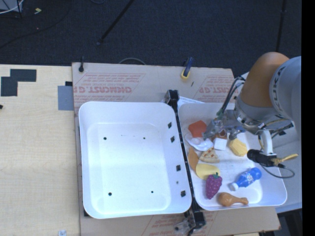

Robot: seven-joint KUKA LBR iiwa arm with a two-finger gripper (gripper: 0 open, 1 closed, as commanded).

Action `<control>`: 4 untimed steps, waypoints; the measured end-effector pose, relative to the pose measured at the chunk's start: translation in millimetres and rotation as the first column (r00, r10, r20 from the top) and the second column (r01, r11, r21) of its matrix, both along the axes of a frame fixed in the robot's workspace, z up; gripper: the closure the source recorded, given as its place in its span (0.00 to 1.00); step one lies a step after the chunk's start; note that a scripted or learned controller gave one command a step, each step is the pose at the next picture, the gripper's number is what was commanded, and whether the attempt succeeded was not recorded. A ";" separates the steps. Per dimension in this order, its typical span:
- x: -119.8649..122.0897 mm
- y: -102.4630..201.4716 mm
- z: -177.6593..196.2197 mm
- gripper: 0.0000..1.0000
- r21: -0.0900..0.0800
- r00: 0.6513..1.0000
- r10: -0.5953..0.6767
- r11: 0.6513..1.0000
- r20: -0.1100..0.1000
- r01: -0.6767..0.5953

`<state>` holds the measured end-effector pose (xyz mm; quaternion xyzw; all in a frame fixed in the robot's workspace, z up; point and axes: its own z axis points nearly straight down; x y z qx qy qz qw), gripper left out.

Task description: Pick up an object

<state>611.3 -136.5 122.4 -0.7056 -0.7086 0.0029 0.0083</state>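
Over the right bin [278, 195] the arm [268, 90] leans in, its jaws [220, 128] low among the toys near the bin's back edge. Whether they are apart or together, I cannot tell; the wrist hides them, so no catch can be called. Look at the crowd below: a red block [197, 128] just to the side, a small white cube [220, 144] right underneath, a pizza slice [210, 155] beside it, a yellow chunk [237, 147] toward the arm. Further forward lie the purple grapes [213, 185], a blue bottle [247, 177] and a drumstick [232, 199], well spread. The left bin [128, 113] sits alongside on the worktop [34, 156]. To my eye the likely target is the cube or the red block. The clean play would be a straight descent centred on one piece, closing across its narrow faces, then lifting slowly. Risk: packed neighbours may get nudged, or two pieces pinched and both slip.
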 end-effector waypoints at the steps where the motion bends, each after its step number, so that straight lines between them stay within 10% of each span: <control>1: 21.9 49.1 -33.8 0.00 -0.012 1.000 -0.002 1.000 0.017 0.003; 2: 32.9 35.7 -34.2 0.00 -0.007 1.000 -0.006 1.000 0.014 0.006; 4: -27.0 31.0 -32.5 0.00 -0.008 1.000 -0.006 1.000 0.019 0.007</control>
